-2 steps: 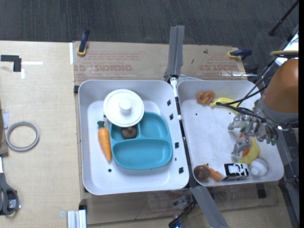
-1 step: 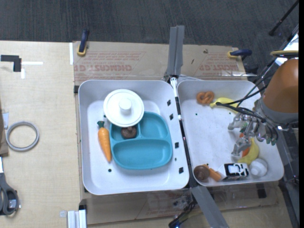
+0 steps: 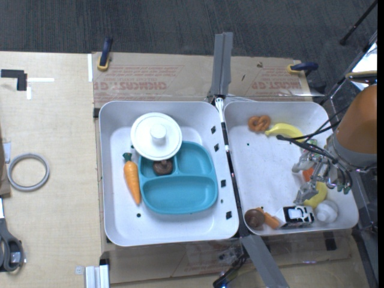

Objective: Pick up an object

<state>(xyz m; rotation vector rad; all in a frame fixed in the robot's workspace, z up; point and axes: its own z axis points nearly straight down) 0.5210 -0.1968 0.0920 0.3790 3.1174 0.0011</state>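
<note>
My gripper (image 3: pixel 307 182) hangs low over the right side of the right bin (image 3: pixel 264 173), its grey arm and orange band coming in from the right. A small red-orange bit (image 3: pixel 308 174) shows at the gripper, and a yellow object (image 3: pixel 320 194) lies just under and right of it. Close by at the bin's front are a white ball (image 3: pixel 327 212), a black-and-white item (image 3: pixel 297 216), and a brown lump (image 3: pixel 254 218) with an orange piece (image 3: pixel 273 222). At the bin's back lie a pretzel (image 3: pixel 259 123) and a banana (image 3: pixel 285 130).
The left bin (image 3: pixel 108 179) holds a blue divided tray (image 3: pixel 180 191), a white round lid (image 3: pixel 156 135), a carrot (image 3: pixel 132 179) and a small brown item (image 3: pixel 162 167). A tape ring (image 3: pixel 26 171) and scissors (image 3: pixel 9 251) lie on the bench at far left.
</note>
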